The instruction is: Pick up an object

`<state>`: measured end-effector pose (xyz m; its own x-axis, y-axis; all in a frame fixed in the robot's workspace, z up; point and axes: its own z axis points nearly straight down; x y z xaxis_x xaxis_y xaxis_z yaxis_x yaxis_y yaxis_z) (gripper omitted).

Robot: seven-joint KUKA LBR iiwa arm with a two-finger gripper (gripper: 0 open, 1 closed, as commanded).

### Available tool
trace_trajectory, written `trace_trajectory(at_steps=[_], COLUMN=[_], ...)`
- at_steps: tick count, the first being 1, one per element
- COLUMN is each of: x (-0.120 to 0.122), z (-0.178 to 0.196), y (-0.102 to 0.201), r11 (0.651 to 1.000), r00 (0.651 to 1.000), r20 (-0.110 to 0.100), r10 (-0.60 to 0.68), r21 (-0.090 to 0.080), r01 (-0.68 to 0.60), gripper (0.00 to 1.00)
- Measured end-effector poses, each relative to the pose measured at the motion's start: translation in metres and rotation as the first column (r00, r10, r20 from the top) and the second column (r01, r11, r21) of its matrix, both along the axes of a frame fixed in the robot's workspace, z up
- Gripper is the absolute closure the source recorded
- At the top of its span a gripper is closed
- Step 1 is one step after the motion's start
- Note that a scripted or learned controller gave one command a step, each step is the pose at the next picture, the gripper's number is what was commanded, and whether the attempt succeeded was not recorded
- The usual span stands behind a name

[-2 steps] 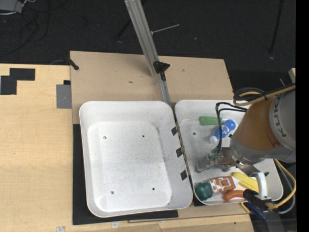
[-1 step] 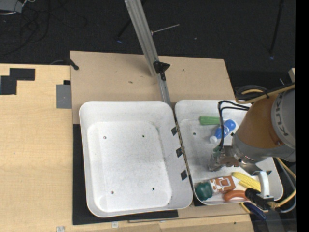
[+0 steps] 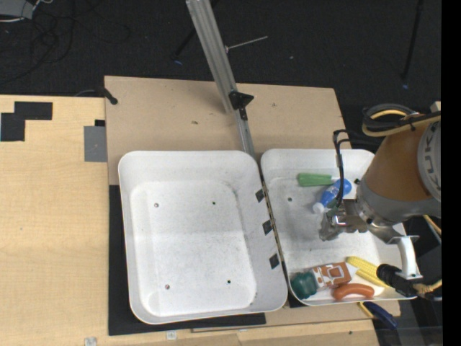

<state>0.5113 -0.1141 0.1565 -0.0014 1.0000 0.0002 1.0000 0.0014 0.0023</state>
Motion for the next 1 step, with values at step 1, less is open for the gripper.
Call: trace_trajectory(at_steps=[1], x=[0.0071], z=[0.0577], y=[0.0063], r11=[1.000], r00=[1.000], r20=[0.002], r10=[0.001], r21=[0.000], r01=[-0.001], gripper=[1.00])
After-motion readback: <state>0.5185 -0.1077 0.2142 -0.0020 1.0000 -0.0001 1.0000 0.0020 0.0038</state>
